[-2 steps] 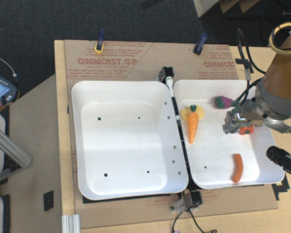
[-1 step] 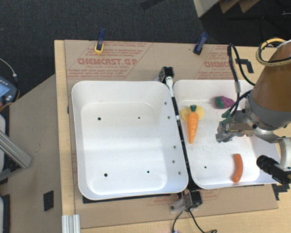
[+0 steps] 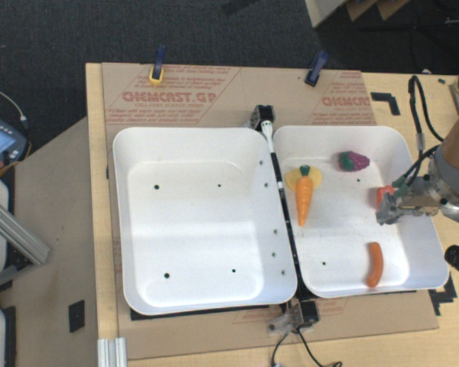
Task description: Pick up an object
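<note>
Dark carpet surrounds my desk [image 3: 237, 90], a board covered in brown paper printed with red lettering and pinned along its far edge by a yellow-and-blue clamp [image 3: 157, 68] and a blue clamp [image 3: 317, 68]. Two shallow white bins sit side by side on it. From my remote seat, the left bin [image 3: 138, 281] lies well away from the tool, across the black divider strip where the two rims meet. The right bin [image 3: 352, 281] is where I see the arm [image 3: 453, 170] reaching in from the right edge, its tool [image 3: 390, 205] low over the bin's right side near the rim. A small red-orange piece shows at the tool's tip, but whether the tool is apart or together I cannot tell. An orange toy carrot [image 3: 303, 197] with a green top lies to the tool's left, near the divider, its top resting against a pale yellow piece [image 3: 294, 177]. An orange sausage-shaped toy [image 3: 375, 264] lies just nearer the camera than the tool, by the bin's front rim. A purple-and-green toy [image 3: 353, 160] sits just beyond the tool, toward the bin's far rim.
</note>
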### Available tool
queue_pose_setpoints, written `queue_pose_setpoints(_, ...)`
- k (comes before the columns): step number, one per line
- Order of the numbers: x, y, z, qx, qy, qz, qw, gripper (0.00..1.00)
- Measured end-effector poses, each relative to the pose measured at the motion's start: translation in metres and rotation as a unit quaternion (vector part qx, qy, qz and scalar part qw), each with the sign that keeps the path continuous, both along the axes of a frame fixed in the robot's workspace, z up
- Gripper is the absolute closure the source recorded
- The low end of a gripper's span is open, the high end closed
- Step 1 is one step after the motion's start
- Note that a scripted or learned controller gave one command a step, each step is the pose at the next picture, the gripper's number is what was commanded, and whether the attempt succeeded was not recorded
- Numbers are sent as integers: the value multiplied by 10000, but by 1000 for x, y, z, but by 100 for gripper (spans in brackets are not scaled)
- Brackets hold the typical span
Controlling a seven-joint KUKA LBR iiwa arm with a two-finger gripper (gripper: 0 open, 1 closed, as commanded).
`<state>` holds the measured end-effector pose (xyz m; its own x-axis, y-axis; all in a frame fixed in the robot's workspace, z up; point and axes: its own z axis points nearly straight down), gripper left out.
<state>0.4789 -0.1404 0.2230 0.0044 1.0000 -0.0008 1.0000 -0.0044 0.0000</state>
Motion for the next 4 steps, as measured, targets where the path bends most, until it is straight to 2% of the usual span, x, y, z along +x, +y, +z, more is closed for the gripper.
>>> queue_pose_setpoints(1, 2, -74, -81, 5, 14, -3, 10000, 100)
queue_pose_setpoints(2, 59, -21, -20, -7, -27, 38, 10000, 100)
queue_pose_setpoints(3, -2, -59, -12, 9, 15, 2, 10000, 100)
queue_pose_setpoints(4, 1, -80, 30, -14, -21, 16, 10000, 100)
